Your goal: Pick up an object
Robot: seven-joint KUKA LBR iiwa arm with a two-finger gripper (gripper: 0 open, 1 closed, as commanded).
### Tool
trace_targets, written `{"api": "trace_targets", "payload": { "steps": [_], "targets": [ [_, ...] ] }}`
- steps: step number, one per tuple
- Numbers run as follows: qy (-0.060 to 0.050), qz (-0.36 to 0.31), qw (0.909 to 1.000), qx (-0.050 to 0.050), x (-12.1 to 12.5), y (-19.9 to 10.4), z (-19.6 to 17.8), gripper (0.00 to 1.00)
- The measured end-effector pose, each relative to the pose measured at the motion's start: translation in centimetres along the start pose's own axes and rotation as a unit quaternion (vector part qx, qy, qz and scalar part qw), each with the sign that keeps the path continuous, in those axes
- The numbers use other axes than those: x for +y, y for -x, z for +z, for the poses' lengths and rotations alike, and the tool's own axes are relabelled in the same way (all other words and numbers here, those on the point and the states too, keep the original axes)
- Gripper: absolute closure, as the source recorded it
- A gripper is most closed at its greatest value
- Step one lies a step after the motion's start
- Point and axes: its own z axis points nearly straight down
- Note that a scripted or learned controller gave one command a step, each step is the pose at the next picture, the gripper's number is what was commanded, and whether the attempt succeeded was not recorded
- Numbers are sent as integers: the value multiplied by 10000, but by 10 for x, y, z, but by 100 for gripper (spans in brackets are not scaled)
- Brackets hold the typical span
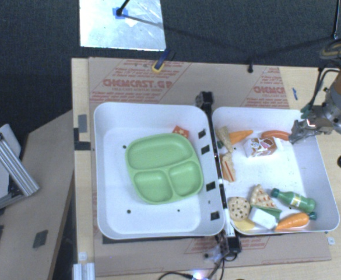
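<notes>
**Arm position and bin contents**

The gripper (303,128) sits at the upper right corner of the right bin (327,198), over its rim. Whether the jaws are open or closed cannot be told; nothing is seen between them.

Right bin contents:
- An orange sausage (274,135) and a carrot piece (240,136) lie near the far wall, with a wrapped pastry (261,147) just beside them. The sausage is the item nearest the gripper.
- A green bottle (292,200) lies on its side near the front right.
- A carrot (292,220), a white block (263,217), a cookie (238,208) and a pizza slice (262,198) cluster along the front wall.

The left bin (109,156) holds a green divided tray (164,168), with a small red box (180,131) touching its far edge. Both bins rest on the table (83,214).
</notes>
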Motion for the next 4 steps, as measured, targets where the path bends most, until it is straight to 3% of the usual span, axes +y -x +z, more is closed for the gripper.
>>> {"api": "trace_targets", "payload": {
  "steps": [2,3,4],
  "targets": [
    [-13,-26,10000,15,-23,-97,-12,100],
    [-19,-27,10000,18,-49,-146,-13,100],
    [-22,-26,10000,16,-59,-191,9,100]
  ]
}}
